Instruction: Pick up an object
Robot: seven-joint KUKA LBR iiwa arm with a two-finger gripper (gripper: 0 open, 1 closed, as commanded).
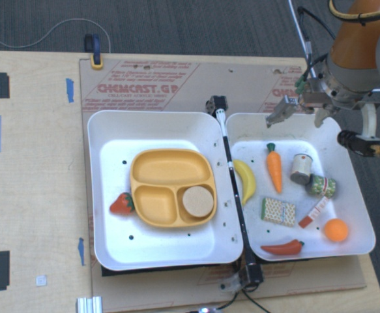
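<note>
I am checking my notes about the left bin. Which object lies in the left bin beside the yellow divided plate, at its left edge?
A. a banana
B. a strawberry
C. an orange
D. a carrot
B: the strawberry lies against the left edge of the yellow plate in the left bin, while the banana, carrot and orange are all in the right bin.

Cardboard sheet (176, 83) bears partly legible red "CHEMCAST GP".

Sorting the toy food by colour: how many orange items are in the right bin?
2: the carrot lies upright near the bin's middle, and the orange ball sits in the near right corner. Nothing seems hidden.
</note>
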